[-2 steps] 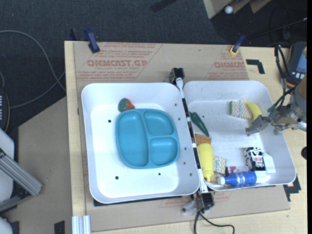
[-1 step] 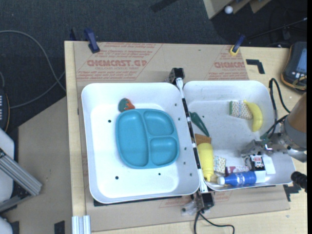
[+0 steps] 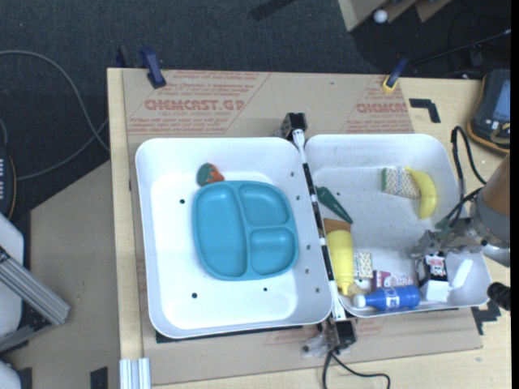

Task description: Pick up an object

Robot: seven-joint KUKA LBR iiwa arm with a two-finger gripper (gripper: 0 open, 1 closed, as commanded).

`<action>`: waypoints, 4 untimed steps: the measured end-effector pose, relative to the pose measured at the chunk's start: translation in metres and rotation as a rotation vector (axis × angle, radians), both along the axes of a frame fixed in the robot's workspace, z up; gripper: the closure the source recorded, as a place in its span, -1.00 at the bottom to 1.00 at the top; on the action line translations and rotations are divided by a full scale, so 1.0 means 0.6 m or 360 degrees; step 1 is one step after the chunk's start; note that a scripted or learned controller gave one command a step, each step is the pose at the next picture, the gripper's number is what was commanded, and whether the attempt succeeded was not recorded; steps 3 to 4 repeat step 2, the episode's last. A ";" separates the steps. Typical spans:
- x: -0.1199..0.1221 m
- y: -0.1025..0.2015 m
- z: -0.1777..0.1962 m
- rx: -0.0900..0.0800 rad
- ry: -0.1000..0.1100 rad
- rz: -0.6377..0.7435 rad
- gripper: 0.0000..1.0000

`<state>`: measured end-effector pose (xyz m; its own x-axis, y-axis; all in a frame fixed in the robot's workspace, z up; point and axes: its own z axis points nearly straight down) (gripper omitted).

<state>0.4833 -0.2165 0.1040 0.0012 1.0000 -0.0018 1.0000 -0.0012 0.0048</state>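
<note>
Dark grey carpet floor (image 3: 73, 23) around a pale wooden bench (image 3: 243, 96), black cable (image 3: 57, 79) looping at left.

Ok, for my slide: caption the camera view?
Pincer low in right bin near banana; blue tray in left bin.

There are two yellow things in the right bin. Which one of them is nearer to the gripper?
The banana, curved, near the bin's far right corner, is nearer the gripper. The yellow bottle lies along the divider on the bin's left side, farther away.
</note>
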 end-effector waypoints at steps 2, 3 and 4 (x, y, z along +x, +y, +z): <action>0.107 0.246 0.136 0.0003 0.0004 0.0005 1.00; 0.107 0.246 0.136 0.0003 0.0004 0.0005 1.00; 0.107 0.246 0.136 0.0003 0.0004 0.0005 1.00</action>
